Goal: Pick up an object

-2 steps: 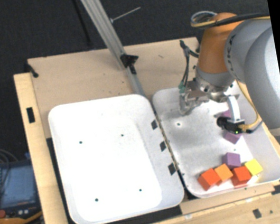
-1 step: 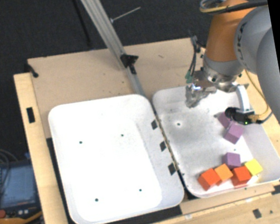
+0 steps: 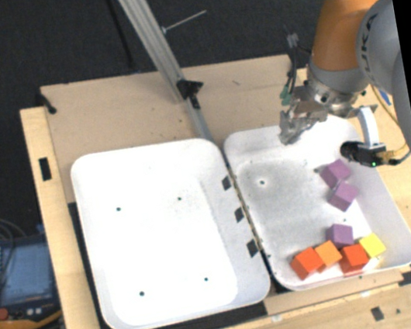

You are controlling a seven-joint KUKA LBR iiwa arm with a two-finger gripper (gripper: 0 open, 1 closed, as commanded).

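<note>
Gripper (image 3: 292, 130) sits over the far edge of the right bin (image 3: 283, 201), near that bin's far-left corner. It points down and left from the wrist. Can't tell whether it's open or closed at this angle; no object seen in it. Arm (image 3: 340, 33) comes in from the upper right, orange band above the wrist.

All the objects are in the right bin, well apart from the gripper:
- top purple cube (image 3: 337, 173) and mid purple cube (image 3: 344, 195), just beside each other, near the right wall
- low purple cube (image 3: 342, 233) further down, touching the front row
- front row along the near wall, left to right: red-orange block (image 3: 308, 261), orange block (image 3: 328, 253), second red-orange block (image 3: 355, 256), yellow block (image 3: 372, 245), packed tight together

Left bin (image 3: 154, 232) sits alongside, walls touching at the centre.
</note>
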